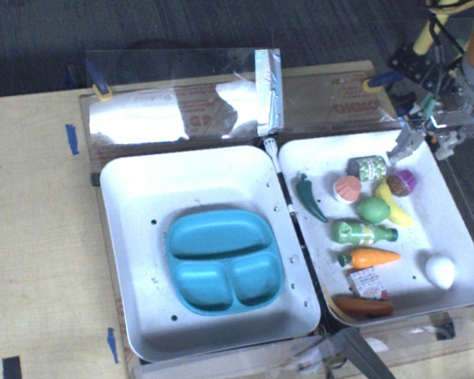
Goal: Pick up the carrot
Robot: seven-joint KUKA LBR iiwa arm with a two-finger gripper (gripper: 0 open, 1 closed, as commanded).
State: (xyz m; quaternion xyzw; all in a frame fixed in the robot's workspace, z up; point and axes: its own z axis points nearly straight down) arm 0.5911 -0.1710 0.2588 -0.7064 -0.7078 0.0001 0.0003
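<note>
Task not started as far as I can judge: carrot [375, 257] lies flat in the right bin [464, 225], near-centre, untouched, nothing lifted. All of the pick is left.

Counts, left to right:
- Left bin [128, 241]: one blue divided tray [224, 259], three compartments.
- Right bin: one green chili [308, 196], one green bottle [362, 231], one carrot, one small packet [366, 281], one sausage [363, 304], one pink round piece [347, 188], one can [367, 167], one green fruit [373, 210], one yellow piece [394, 208], one purple piece [402, 183], one white egg [441, 272].

Gripper [408, 139] hovers at the bin's far right edge, near the can, well apart from the carrot. Can't tell how its jaws stand.
</note>
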